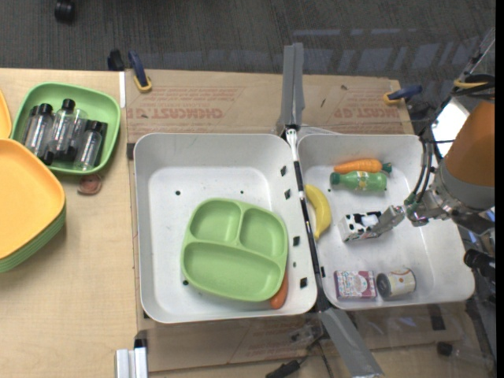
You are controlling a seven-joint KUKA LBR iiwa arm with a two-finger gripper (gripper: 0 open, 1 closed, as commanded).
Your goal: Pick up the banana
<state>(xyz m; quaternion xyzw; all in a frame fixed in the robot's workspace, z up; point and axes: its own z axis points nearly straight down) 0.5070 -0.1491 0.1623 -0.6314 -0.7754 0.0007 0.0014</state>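
While the arm reaches in from 3 o'clock, nearest me in the right bin sit a pink carton and, just beside it toward 3 o'clock, a can on its side. Left bin, near edge: a green divided plate, with an orange thing poking out from under its 5 o'clock rim; can't tell what it is.

Mid right bin: gripper low over a black-and-white toy, touching or just above it. Fingers too blurred against the toy, can't tell if apart or together. Nothing visibly held.

Banana lies along the right bin's 9 o'clock wall, just beside the divider, curved, long axis running 12 to 6. It sits at the gripper's 9 o'clock, near but apart, untouched.

Farther back in the right bin: green bottle on its side, then a carrot touching or just beyond it at 12 o'clock.

Off at 9 o'clock on the bench: stacked orange plates, and beyond them a green tray holding small dark-capped bottles. Far edge of the bench: two clamps, one at 11 o'clock, one at 1 o'clock.
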